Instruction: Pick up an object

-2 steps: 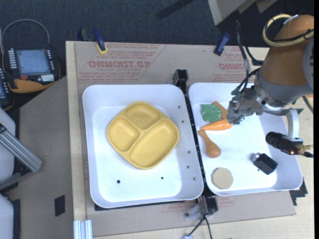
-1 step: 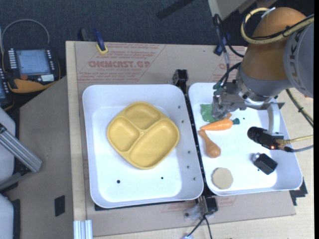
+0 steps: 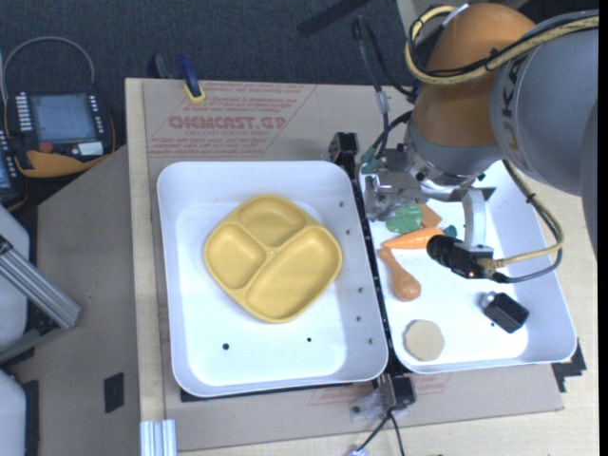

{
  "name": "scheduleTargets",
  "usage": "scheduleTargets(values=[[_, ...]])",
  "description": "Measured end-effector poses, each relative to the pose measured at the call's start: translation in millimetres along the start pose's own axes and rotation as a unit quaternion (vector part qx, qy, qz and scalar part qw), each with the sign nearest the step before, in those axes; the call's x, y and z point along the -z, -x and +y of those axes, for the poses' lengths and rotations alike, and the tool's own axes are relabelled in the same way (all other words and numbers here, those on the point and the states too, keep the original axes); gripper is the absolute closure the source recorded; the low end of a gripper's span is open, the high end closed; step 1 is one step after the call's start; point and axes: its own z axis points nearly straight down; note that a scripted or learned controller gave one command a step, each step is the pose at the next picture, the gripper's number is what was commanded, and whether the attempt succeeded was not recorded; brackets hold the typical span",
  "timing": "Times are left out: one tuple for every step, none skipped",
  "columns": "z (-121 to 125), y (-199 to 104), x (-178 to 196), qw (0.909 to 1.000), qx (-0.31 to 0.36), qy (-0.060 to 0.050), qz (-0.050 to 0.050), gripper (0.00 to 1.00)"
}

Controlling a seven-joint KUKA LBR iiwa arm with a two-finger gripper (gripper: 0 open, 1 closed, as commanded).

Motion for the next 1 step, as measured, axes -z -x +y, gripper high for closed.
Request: scheduleTargets(values=[[17.4, -53.3, 0.1, 1.0, 0.0, 0.0, 0.0, 1.0]])
